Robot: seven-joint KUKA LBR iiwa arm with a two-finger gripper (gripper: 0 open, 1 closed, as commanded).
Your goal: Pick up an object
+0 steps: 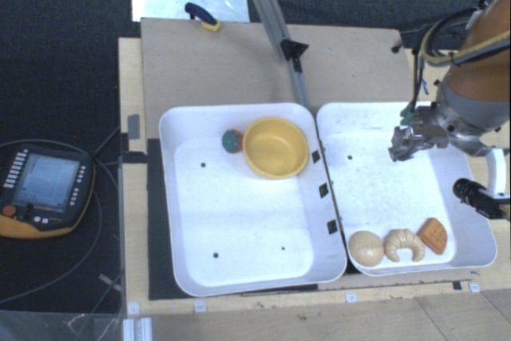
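Hovering over the right bin (375,124), the gripper (406,146) is well apart from the round bun (366,247), croissant (405,244) and waffle (433,235) — finger state indeterminable. Risk — descending here contacts bare floor, yielding no pick.

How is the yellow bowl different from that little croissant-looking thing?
The yellow bowl is round, bright yellow and much larger; the croissant is a small, pale tan, curved piece. The bowl sits at the far end of the left bin, touching a small green ball; the croissant lies along the right bin's near edge, between two other pieces. Both rest untouched by the gripper.
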